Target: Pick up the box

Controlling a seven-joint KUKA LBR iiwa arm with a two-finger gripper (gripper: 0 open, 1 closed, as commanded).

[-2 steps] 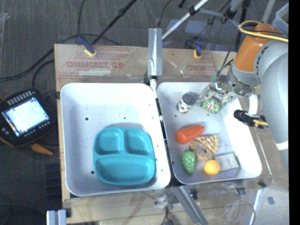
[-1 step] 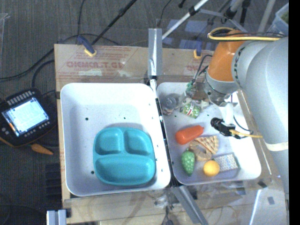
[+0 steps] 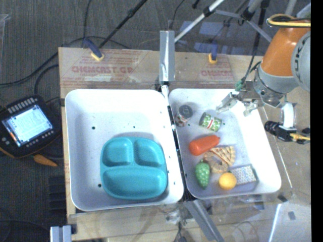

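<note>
The box [image 3: 244, 174] is small and flat with a speckled pale top. It lies in the right bin [image 3: 267, 155] near the front right corner, right beside an orange [image 3: 227, 181]. My gripper [image 3: 236, 105] hangs over the back right part of that bin, well behind the box. Its fingers are spread open, with nothing between them.
The right bin also holds a green can [image 3: 210, 121], a grey round piece [image 3: 185, 110], a red-orange carrot [image 3: 204, 144], a waffle-like piece [image 3: 222, 157] and a green fruit [image 3: 203, 174]. A teal divided tray [image 3: 134, 167] sits in the left bin [image 3: 86, 115].
</note>
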